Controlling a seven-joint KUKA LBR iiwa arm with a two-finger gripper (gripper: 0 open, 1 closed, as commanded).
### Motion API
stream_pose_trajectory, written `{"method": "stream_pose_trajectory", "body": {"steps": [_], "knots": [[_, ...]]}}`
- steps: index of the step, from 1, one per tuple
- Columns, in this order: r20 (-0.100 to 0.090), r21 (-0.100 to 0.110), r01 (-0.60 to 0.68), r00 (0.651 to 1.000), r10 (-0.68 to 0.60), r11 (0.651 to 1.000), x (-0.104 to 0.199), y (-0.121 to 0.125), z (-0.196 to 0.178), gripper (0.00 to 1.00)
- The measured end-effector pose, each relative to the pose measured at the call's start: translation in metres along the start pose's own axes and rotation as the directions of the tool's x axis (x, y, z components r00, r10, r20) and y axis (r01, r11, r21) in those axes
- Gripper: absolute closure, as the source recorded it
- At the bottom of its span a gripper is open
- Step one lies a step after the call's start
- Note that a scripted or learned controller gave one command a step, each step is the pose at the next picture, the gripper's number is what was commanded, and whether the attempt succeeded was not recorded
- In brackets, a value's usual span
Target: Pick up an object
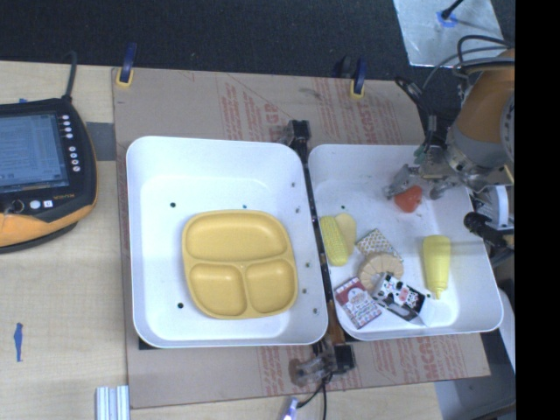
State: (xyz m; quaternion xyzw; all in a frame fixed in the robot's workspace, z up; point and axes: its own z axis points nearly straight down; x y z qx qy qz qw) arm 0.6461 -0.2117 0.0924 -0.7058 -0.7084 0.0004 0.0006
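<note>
Right bin (490,318): you have open white floor along its 12 o'clock wall and through the middle strip; the clutter sits toward 6 and 9 o'clock.

- Red-orange object (408,200): small and rounded, on the floor of the right bin at about 12 o'clock from the bin's centre, well clear of the walls. It lies directly under the gripper (418,185) and touches it or nearly so; you cannot tell from here whether the pincer is released or clenched on it, since the metal parts blur together.
- Corn cob (333,240): hard against the 9 o'clock wall, with a pale yellow piece (347,228) just beside it.
- Yellow bottle-shaped toy (437,263): at 3 o'clock, near the right wall, lying lengthwise.
- Round cracker-like disc (380,268) with a checkered piece (373,241) at its 12 o'clock, near the centre.
- Small red-and-white card (357,304) and a black-and-white packet (401,297): at 6 o'clock, close to the front wall.

Left bin (149,234): holds a yellow divided tray (238,262), with bare floor all round it, widest at 12 o'clock.

Arm (483,112): enters from 3 o'clock, orange band high at the upper right, wrist angled down and toward 9 o'clock over the right bin's far half.

Beyond the bins: teach pendant (39,169) at 9 o'clock on the bench.
</note>
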Motion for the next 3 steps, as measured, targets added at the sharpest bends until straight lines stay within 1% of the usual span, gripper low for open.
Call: {"method": "stream_pose_trajectory", "body": {"steps": [1,2,3], "knots": [[0.0,0.002,0.004,1.0,-0.004,1.0,0.0,0.0,-0.01,1.0],[-0.001,-0.001,0.001,1.0,-0.001,1.0,0.06,0.008,-0.075,1.0],[0.0,0.003,0.001,1.0,-0.001,1.0,0.104,0.006,-0.089,1.0]]}}
